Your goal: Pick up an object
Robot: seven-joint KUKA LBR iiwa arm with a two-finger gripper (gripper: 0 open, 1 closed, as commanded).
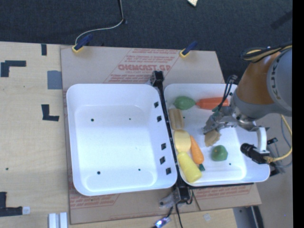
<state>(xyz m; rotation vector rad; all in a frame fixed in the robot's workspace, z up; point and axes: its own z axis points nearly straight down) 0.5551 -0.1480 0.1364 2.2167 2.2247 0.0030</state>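
Note:
The right bin (237, 172) holds several toy foods. My gripper (212, 128) hangs low over the bin's middle, right above a small tan piece (213, 138) and touching or nearly touching it. A green round piece (219, 153) lies just in front of that. At the bin's far side lie a green oval (184, 102) and a red-orange stick (210, 103). Along the bin's left wall sit a tan block (176, 119), a pale yellow piece (182, 140), an orange carrot (196, 149) and a yellow piece (189, 167).
The left bin (114, 127) stands beside the right one, with a black clip divider (163, 122) between them. Both rest on a cardboard sheet (137, 65). My arm (261, 87) reaches in over the right bin's right rim. A black cable fitting (251, 152) hangs near that rim.

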